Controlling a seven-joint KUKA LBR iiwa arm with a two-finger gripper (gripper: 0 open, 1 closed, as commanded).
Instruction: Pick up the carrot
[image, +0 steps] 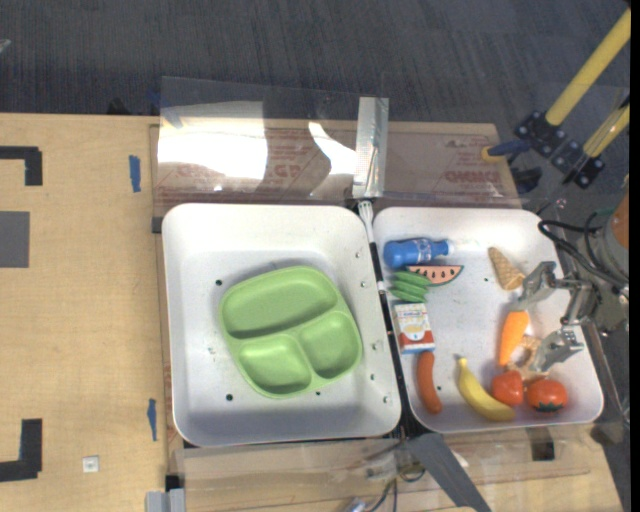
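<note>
Two white bins sit side by side on the bench. Starting at the left, the left bin (190, 260) holds a green divided plate (290, 328) lying flat with its compartments bare. Crossing the shared rim into the right bin (470, 225), a blue bottle (415, 250) lies along the upper left, with a watermelon slice (439, 271) just beside it and a bunch of green beans (408, 287) below. Under those are a small carton (412, 327) and a red sausage (428, 382) near the front wall. Further right come a banana (478, 392), an ice-cream cone (506, 267) near the back, and the carrot (512, 336), which lies on the bin floor in the right half, roughly upright in the view, just above a tomato (508, 387) and beside a second tomato (546, 394).

At the far right the gripper (551, 312) has its two fingers spread apart, one finger (538, 281) above and right of the carrot's top, the other (560, 343) just right of its lower end. Nothing sits between them; the carrot lies just to their left, resting on the bin.

By my reading the approach is largely done but the grasp is not: the fingers must yet straddle the carrot, close on it and lift. The neighbouring tomatoes leave little room at the lower end.
</note>
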